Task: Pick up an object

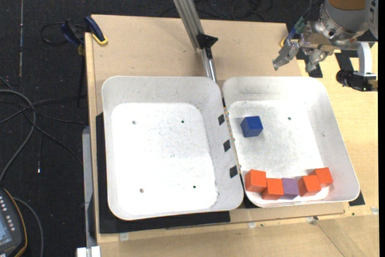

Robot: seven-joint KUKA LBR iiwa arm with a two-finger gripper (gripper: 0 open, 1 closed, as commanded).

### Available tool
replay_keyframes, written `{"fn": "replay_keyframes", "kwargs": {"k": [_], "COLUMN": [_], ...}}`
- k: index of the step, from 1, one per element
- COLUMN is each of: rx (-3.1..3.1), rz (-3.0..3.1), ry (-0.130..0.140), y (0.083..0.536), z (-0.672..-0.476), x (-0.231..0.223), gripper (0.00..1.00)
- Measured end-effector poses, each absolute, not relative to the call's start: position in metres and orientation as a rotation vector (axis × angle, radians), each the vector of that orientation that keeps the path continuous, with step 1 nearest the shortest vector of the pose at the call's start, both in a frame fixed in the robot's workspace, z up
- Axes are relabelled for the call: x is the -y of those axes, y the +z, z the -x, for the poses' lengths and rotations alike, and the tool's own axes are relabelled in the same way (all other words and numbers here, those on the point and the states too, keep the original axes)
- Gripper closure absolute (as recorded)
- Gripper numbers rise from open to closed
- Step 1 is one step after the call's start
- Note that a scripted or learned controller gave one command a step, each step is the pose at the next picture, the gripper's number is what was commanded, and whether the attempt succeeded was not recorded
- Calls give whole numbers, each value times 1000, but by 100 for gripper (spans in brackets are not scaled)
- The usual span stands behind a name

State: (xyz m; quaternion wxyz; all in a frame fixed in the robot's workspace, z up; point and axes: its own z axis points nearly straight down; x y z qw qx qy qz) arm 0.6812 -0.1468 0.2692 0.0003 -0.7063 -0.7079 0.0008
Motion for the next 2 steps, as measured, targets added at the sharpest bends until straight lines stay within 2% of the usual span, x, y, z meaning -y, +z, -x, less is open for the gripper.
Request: {"fn": "replay_keyframes", "kwargs": {"k": [1, 2], "rx": [2222, 2217], "rz": [2211, 2219], "ry": [7, 7], "y": [151, 92], "z": [-680, -646], "x": [102, 101], "gripper": [0, 0]}}
